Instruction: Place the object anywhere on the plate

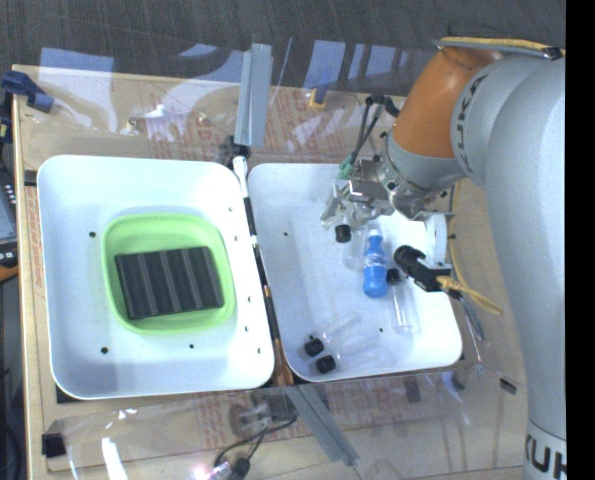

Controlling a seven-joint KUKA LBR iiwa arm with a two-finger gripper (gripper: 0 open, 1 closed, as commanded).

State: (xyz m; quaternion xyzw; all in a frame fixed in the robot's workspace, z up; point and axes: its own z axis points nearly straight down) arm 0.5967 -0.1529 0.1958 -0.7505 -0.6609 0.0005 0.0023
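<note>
Here, my gripper (362,208) over right white bin (297,268); grip state unclear. Small blue-capped clear plastic bottle (374,265) just below it; green square plate (167,273) far left.

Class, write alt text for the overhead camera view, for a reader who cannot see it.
A grey robot arm with an orange band reaches from the right, its gripper over the right white bin, above a small blue bottle and scattered clear and black items. The left white bin holds a green plate bearing a dark ridged block.
</note>
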